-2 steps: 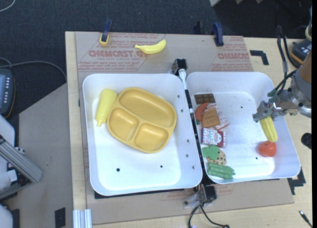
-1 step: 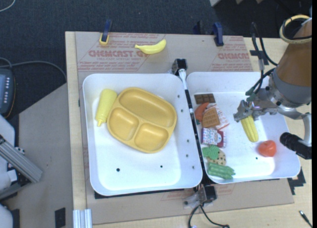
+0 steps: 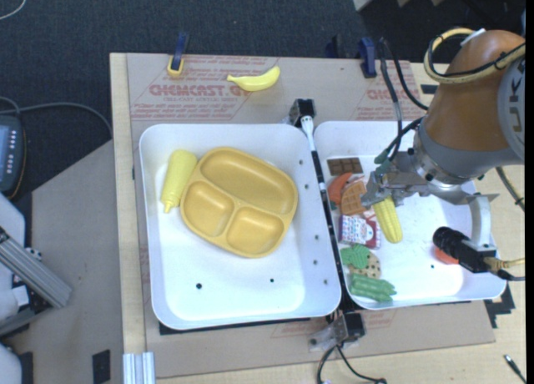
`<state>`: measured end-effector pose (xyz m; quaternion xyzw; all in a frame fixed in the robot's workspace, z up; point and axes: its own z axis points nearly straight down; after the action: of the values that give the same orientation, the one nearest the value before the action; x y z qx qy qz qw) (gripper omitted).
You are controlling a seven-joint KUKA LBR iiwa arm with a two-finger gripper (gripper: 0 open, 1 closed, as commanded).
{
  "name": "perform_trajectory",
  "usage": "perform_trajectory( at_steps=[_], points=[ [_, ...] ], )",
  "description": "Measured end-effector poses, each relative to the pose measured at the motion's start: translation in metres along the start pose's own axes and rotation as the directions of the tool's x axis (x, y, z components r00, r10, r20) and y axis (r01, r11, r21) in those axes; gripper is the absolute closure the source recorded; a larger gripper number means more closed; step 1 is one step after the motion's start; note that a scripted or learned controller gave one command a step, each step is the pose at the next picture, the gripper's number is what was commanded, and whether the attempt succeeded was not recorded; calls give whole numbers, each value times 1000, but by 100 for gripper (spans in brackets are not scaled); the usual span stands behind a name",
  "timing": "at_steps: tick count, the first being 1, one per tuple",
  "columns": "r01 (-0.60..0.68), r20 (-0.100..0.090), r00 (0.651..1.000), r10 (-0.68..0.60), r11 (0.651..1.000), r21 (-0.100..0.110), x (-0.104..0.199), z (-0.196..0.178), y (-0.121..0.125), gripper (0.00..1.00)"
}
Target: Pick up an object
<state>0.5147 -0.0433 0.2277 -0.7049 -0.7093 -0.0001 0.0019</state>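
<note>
Table (image 3: 209, 78) carries two white bins side by side. Left bin (image 3: 167, 290) holds yellow divided tray (image 3: 238, 200), with a yellow bottle (image 3: 176, 179) touching its left edge. Right bin (image 3: 417, 278) has the arm (image 3: 471, 98) over it. Pincer (image 3: 385, 193) sits low over a corn cob (image 3: 388, 219); can't tell if clenched or released. Toy food is clustered near the divider: chocolate bar (image 3: 344, 166), green peas (image 3: 371, 289). Banana (image 3: 254, 80) lies on the table above the bins.

The grey arm (image 3: 467, 136) is seen reaching in from the right, its orange band (image 3: 471, 82) uppermost above the wrist. The gripper (image 3: 385, 193) is pointed down and leftward, low over the bench.
</note>
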Motion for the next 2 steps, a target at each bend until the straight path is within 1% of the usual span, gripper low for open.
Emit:
perform_trajectory(
  at_steps=[1,2],
  points=[
    [1,2,1000,-1,1000,-6,54,-7,18,100],
    [0,2,1000,1,1000,-4,106,-4,21,100]
  ],
)
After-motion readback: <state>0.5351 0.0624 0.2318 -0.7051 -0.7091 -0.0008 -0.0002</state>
